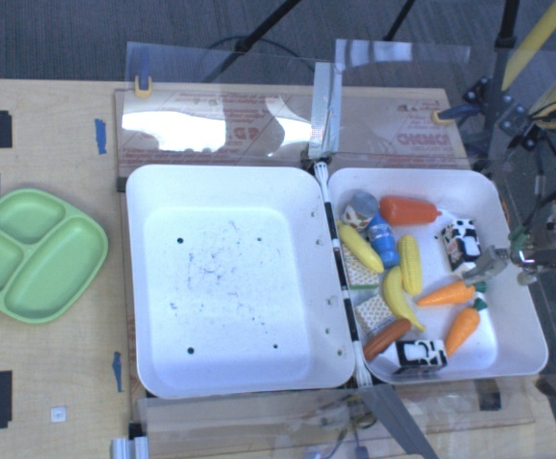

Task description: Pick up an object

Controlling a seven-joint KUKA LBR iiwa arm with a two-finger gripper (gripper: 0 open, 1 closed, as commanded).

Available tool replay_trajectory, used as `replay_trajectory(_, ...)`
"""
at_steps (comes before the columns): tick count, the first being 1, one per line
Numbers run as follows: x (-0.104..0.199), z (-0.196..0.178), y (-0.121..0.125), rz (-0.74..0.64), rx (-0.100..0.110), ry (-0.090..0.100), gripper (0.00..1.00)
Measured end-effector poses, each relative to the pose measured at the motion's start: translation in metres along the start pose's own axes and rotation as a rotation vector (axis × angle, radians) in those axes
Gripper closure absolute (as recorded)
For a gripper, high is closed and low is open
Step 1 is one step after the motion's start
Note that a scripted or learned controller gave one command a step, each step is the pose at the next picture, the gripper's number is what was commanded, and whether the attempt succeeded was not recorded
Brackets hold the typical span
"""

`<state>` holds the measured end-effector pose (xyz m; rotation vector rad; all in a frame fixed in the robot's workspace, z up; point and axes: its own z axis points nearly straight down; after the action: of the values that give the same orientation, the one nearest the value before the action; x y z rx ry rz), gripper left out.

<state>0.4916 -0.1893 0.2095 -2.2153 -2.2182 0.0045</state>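
Left bin (225,280): white, with faint blue scribbles and a few dark dots on its floor.
Right bin (517,338): white.
Divided plate (34,253) at 9 o'clock: light green.
Bench (48,142): pale wood tone — black corner marks and small blue tape strips on it.
Bananas (399,285): yellow.
Carrots (447,295): orange, green at the tops.
Pepper-like piece (409,210) at 12 o'clock in the right bin: orange-red.
Bottle (383,241): blue.
Cow figures (462,241): black-and-white patches — a second one (420,353) at 6 o'clock.
Sausage (387,338): reddish brown.
Clear panels (220,113) behind the bins: transparent, red print showing through.
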Motion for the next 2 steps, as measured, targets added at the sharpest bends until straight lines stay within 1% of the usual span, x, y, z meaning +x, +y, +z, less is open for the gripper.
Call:
replay_trajectory(1,-0.002,0.036,0.066,-0.102,-0.005,-0.003,0.0)
replay_trajectory(2,-0.021,0.114,0.097,-0.072,-0.009,0.009,0.0)
